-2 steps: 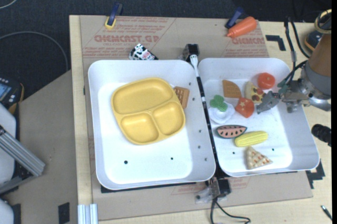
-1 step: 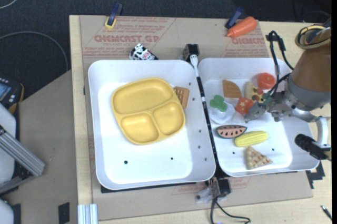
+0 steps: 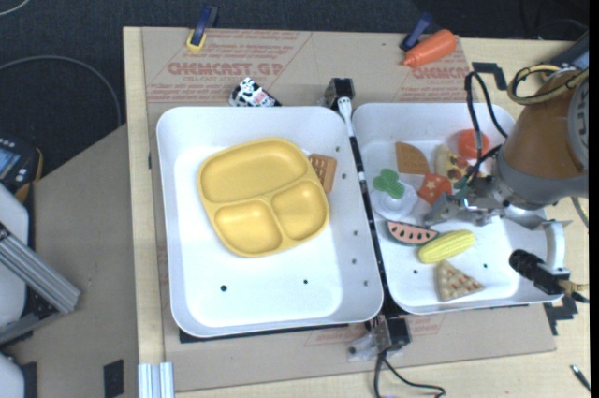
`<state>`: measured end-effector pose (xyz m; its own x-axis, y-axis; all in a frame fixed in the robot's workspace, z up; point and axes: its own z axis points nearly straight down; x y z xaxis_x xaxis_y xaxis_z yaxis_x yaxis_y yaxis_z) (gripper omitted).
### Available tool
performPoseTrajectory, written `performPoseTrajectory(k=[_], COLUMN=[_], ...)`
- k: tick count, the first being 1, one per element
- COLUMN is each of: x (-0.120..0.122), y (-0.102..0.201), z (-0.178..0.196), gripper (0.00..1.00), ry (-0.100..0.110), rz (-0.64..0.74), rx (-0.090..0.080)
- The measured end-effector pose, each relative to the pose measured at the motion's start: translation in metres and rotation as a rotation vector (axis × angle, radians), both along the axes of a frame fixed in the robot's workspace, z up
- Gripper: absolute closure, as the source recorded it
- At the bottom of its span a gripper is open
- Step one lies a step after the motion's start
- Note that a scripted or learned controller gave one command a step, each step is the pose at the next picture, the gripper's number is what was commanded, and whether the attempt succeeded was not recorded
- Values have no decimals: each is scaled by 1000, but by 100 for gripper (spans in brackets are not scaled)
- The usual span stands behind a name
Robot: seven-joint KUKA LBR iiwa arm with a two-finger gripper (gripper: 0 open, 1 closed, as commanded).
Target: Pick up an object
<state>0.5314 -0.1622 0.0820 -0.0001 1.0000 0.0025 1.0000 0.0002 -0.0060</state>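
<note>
Cannot tell how wide the gripper [image 3: 456,205] stands, nor whether anything is held; hangs low in the right bin [image 3: 496,298], just behind the corn cob [image 3: 446,245]. Best to centre squarely over that cob, staying clear of the watermelon slice [image 3: 404,231] just beside its far end and the red piece [image 3: 433,187] behind it. Then close fully before lifting straight up.

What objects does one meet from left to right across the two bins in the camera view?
Yellow divided plate → waffle piece → green toy → watermelon slice → corn cob → gripper.
</note>
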Motion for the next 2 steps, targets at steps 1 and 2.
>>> performPoseTrajectory(k=[1, 2], x=[1, 13], y=[-1, -4], z=[13, 64], gripper=[100, 100], ry=[-7, -13], rz=[-1, 1], rx=[-2, -5])
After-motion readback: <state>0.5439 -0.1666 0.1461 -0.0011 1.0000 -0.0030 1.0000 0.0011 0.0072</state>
